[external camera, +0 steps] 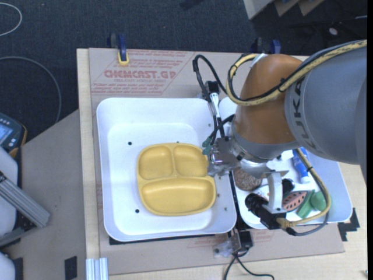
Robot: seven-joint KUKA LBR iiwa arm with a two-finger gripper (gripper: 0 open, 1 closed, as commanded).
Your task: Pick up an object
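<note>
Left bin [111,156] holds one yellow divided plate [175,179], lying flat, toward the bin's right wall and front edge. Right bin [341,191] is mostly under the arm [326,98]; a few small things lie near its front edge: a blue item [301,167], a green piece [312,206], a reddish-brown speckled piece [291,202]. Hard to name them, partly covered by cables.

Pincer [214,156] sits low at the divider between the bins, just beside the plate's right rim, maybe touching it. Cannot tell whether it is released or clenched; wrist body and cables block the tips. Nothing visibly held.

Handling guess: the plate looks like rigid moulded plastic, light, stiff, smooth and probably slippery. Lying flat, it gives no top grasp across its width; the best hold is likely the raised outer rim or one of the ridges between compartments, pinched edge-on. A rim grasp off-centre would likely let it tilt or slip out. The small items in the right bin look easier to pinch but are crowded under the arm.
</note>
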